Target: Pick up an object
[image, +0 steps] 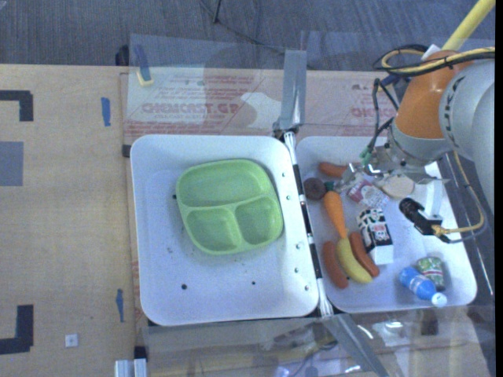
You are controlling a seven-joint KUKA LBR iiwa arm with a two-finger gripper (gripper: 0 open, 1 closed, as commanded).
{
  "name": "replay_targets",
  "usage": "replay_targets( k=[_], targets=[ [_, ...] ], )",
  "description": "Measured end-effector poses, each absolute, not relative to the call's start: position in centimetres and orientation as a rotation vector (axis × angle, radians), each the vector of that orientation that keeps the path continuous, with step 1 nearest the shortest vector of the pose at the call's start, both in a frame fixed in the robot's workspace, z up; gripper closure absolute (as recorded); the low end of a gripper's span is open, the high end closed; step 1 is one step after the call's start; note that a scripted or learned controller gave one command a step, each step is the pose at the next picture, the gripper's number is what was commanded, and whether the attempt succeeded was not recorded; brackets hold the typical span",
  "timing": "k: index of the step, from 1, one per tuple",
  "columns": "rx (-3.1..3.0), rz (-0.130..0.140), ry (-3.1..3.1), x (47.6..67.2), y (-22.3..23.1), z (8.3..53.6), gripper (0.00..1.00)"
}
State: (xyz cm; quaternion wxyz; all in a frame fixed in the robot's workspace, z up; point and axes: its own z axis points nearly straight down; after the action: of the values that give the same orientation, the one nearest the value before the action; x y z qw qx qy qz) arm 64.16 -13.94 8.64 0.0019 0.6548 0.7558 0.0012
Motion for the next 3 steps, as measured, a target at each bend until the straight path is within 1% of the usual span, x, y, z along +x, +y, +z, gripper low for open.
replay_targets(
  k=[1, 2, 3],
  targets=[
    [1.429, 0.003, 2.795, 63.6, -9.6, 12.5, 0.0],
    [1.464, -0.006, 2.792, 66.5, -12.2, 8.6, 0.0],
    [1.451, 0.003, 2.778, 66.9, -12.2, 10.0, 1.0]
  ],
)
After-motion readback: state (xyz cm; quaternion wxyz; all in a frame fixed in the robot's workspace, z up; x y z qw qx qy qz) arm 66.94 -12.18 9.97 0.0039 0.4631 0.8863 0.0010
